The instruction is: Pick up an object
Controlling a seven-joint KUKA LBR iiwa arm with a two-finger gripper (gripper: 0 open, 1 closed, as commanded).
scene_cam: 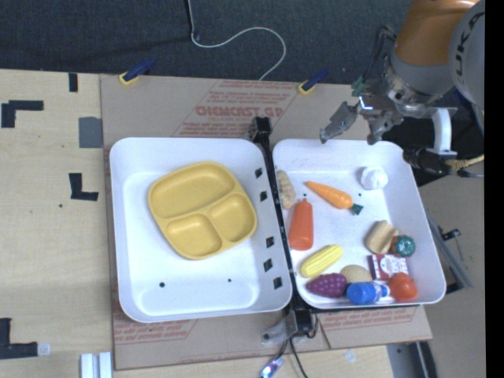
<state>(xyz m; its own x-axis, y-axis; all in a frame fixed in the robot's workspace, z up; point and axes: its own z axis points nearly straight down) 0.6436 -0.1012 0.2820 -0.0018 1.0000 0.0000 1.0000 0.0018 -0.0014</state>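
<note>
The right bin (398,165) holds toy food: a carrot (331,195), an orange-red sausage (301,224), a corn cob (321,260), purple grapes (327,285), a blue piece (362,293), a red tomato (403,287), a bread roll (379,235) and a white cap (373,178). My gripper (356,128) hangs open above the bin's far rim, its two fingers spread wide with nothing between them. It sits up and slightly right of the carrot.
The left bin (134,235) carries a yellow divided tray (203,209). A small beige piece (284,189) lies by the wall between the bins. A white cable (236,38) loops over the dark backdrop behind the cardboard.
</note>
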